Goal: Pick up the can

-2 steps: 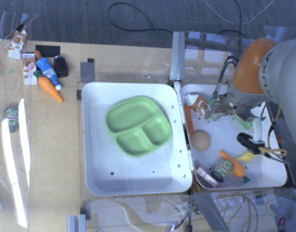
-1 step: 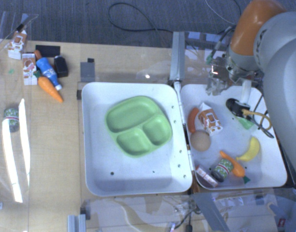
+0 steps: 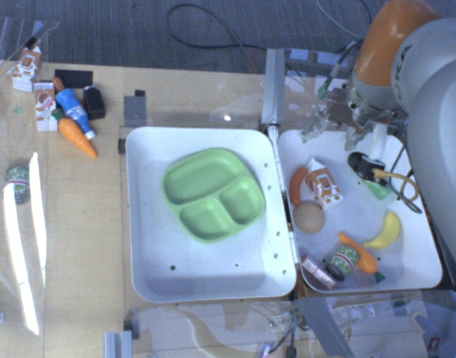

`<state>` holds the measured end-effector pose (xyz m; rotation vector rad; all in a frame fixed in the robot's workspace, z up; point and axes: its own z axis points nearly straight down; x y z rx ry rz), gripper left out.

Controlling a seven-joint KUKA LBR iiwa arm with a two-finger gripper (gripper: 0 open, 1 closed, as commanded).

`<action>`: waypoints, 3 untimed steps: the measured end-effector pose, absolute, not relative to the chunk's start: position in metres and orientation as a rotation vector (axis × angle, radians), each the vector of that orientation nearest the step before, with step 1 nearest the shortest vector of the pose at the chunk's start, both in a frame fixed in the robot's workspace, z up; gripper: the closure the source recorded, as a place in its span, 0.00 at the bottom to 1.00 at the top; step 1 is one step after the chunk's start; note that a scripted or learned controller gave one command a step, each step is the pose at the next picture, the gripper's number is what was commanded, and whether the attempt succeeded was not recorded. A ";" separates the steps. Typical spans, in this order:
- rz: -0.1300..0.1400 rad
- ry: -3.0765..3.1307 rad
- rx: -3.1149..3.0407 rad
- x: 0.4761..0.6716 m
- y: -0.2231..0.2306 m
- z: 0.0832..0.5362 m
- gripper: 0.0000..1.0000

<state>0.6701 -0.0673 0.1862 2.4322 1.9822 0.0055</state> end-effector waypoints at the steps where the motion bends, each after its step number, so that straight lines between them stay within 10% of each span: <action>1: 0.003 2.106 2.329 0.581 -0.097 0.098 0.00; 2: 0.011 2.106 2.323 0.583 -0.096 0.110 1.00; 3: 0.006 1.855 2.531 0.621 -0.083 0.220 1.00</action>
